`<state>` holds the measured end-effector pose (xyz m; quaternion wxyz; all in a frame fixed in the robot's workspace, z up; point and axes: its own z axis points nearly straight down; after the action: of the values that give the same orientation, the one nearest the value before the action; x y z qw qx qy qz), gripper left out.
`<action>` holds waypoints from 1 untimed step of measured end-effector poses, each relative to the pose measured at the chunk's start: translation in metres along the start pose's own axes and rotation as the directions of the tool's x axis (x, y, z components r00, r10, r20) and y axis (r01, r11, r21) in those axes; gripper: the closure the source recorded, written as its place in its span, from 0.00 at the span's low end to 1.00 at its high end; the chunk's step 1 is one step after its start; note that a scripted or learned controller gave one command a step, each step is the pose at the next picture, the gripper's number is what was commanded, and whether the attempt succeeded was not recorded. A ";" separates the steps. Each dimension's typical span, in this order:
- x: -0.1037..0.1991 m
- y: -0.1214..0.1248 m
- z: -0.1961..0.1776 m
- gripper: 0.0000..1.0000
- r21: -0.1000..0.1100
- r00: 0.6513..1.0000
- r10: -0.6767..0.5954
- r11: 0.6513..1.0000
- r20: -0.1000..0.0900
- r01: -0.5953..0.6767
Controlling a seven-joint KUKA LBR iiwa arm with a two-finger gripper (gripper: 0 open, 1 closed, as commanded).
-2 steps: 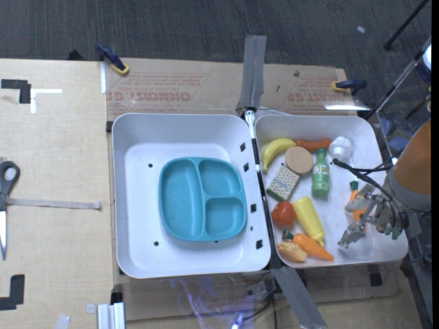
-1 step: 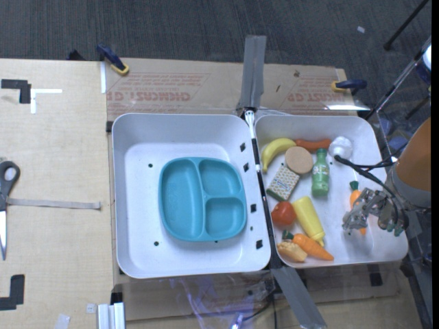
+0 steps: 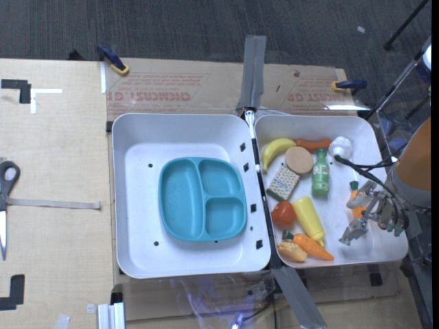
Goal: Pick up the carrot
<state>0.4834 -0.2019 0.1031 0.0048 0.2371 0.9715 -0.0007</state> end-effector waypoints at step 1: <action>-0.047 0.039 0.011 0.00 0.000 0.999 0.054 0.999 -0.006 -0.054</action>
<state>0.5435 -0.1888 0.0924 0.0019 0.2631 0.9648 0.0002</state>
